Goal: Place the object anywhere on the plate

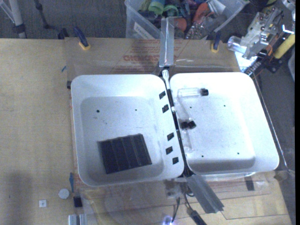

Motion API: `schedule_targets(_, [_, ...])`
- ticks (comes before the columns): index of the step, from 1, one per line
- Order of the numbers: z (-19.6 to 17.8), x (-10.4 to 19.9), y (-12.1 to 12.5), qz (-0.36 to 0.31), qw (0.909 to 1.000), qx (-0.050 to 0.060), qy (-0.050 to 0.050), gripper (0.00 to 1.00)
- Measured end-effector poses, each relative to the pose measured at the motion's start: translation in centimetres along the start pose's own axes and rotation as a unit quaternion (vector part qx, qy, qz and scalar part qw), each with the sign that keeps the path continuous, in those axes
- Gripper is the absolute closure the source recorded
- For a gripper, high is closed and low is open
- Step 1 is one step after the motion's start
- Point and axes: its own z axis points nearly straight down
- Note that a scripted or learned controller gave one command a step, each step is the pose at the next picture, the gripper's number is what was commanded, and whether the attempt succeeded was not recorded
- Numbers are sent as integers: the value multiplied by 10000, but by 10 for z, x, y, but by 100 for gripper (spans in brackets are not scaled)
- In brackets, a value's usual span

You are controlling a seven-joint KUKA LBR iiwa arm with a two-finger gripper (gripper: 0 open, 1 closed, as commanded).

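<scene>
Beyond the far right corner of the right-hand bin, over the wooden surface [33,125], sits my gripper [246,43], silvery metal with a yellow-orange band behind it. It is small and mixed up with clutter, so I cannot tell whether it is wide, narrow, or holding anything.

I count two shallow white plastic bins side by side: the left bin [84,90] and the right bin [243,88]. In the left bin lies one dark ribbed rectangular plate [124,153], flat on the floor near the front wall, slightly skewed. In the right bin I count two loose things, both near the left wall and well apart from the plate: one clear plastic tube with a black cap [192,93] lying toward the far corner, and one small black piece [188,124] nearer the middle of that wall. Five small black tabs [168,150] run along the divider between the bins. Behind them stands one clear tub of colourful tools [187,6].
</scene>
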Motion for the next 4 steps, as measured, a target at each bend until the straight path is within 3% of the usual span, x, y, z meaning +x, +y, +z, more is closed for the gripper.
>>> schedule_targets(1, [0,-22,-81,-514,9987,8,-38,100])
schedule_targets(2, [-13,-23,-80,-513,9986,2,-95,100])
schedule_targets(3, [0,-37,-115,-5285,8489,14,-41,100])
schedule_targets(4, [0,-45,-106,-364,9993,10,-40,100])
